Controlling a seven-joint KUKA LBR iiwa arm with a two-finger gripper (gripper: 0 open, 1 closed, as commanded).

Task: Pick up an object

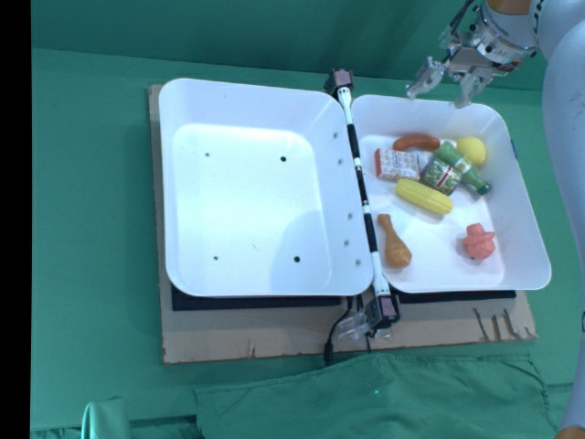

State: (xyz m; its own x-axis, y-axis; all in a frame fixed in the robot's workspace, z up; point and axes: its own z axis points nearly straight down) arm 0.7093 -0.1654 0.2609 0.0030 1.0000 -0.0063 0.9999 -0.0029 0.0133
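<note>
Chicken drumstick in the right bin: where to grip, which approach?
Probably straight down on the drumstick, jaws closing across the narrow bone end toward the far side. It lies flat, roughly lengthwise along the divider, with bare floor of the right bin on both sides. The fat end looks too wide and rounded.

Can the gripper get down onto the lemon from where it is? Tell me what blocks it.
Probably yes. The gripper hangs open above the right bin's far rim, with the lemon just below it and uncovered. Only the green bottle lies close beside it, which may crowd one finger.
</note>
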